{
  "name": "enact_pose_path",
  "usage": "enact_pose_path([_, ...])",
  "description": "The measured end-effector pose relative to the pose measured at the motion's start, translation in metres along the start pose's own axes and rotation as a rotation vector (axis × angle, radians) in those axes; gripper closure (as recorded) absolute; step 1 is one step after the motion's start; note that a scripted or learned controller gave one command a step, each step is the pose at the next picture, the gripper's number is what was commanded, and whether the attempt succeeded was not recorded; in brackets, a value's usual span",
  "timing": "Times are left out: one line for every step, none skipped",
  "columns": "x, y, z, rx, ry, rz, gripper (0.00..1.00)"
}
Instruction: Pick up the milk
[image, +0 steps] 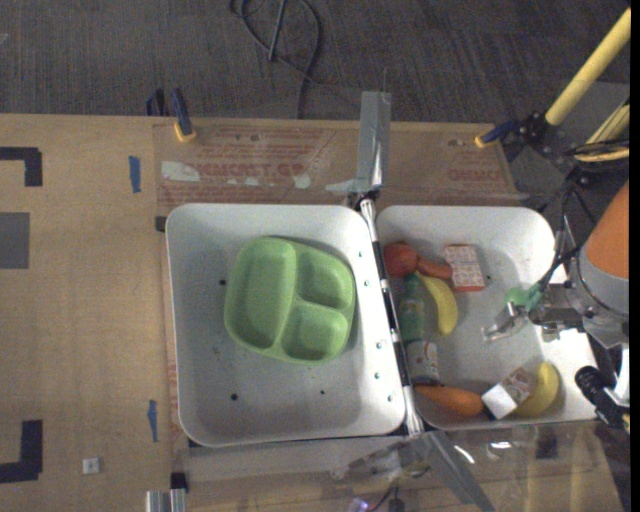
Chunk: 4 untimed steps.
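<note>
1. Camera view, looking down at a slant: the gripper (503, 325) is hovering over the right bin (520, 222), reaching in from the right; its metal fingers are standing slightly apart and are holding nothing.
2. The milk carton (508, 394), a small white-and-brown box, is lying tipped at the bin's near edge, touching the yellow banana (545, 390) and just beside the carrot (452, 401), a little way below the gripper.
3. By the look of it, the carton is being light and fairly stiff, though thin card is likely giving way under a hard squeeze; its flat opposite sides are offering the best hold, with the banana crowding one of them.
4. The right bin is also holding a tomato (399, 260), a second banana (442, 303), a green bottle (417, 325) along its left wall and a red-patterned packet (464, 267).
5. The left bin (200, 330) is carrying a green divided plate (291, 298) with nothing showing in its sections.
</note>
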<state>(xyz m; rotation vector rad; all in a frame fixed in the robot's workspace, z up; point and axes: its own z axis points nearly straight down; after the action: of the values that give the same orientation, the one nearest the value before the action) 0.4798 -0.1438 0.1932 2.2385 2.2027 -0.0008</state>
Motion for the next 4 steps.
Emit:
enact_pose_path([0.002,0.0,-0.015,-0.002,-0.001,-0.049,0.0])
enact_pose_path([-0.006,-0.001,0.04,0.002,0.002,-0.116,0.0])
enact_pose_path([0.003,0.002,0.105,-0.008,0.0,0.228,0.0])
enact_pose_path([0.059,-0.001,-0.03,0.003,0.0,0.457,0.0])
